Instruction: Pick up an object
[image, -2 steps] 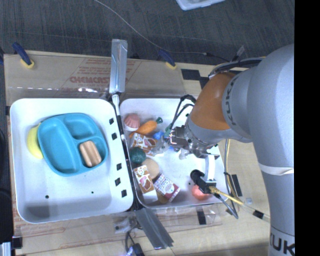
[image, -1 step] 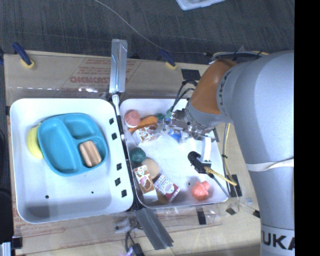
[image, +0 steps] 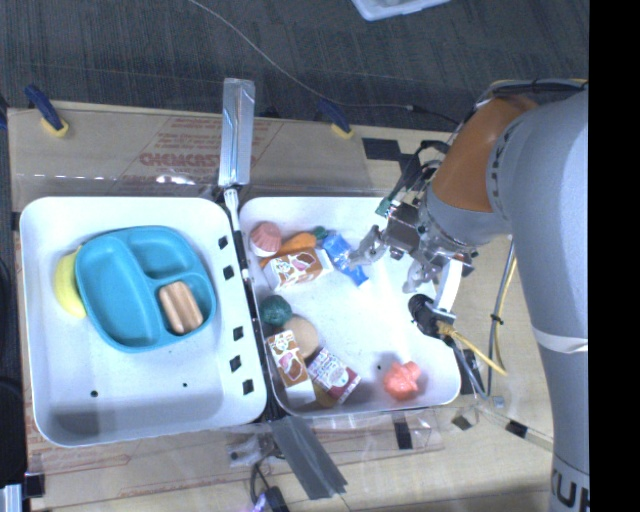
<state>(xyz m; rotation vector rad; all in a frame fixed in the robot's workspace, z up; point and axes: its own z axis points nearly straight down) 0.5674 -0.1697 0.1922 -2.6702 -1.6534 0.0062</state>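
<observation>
My gripper (image: 378, 240) hangs over the upper middle of the right bin (image: 440, 385), coming in from the right. Its tip is right beside a blue packet (image: 347, 258), close enough that contact cannot be ruled out. Left of the packet lie an orange carrot (image: 298, 243), a pink round piece (image: 265, 237) and a small printed carton (image: 297, 268). Lower in the bin are a dark green ball (image: 275, 311), a tan egg-shaped piece (image: 302, 335), two more cartons (image: 288, 358) (image: 333, 375) and a pink-red lump (image: 402, 379).
The left bin (image: 60, 400) holds a blue divided plate (image: 130, 275) with a brown bun (image: 180, 306) in one compartment, and a yellow banana (image: 67, 283) tucked under its left edge. A metal divider (image: 236, 130) stands between the bins at the back.
</observation>
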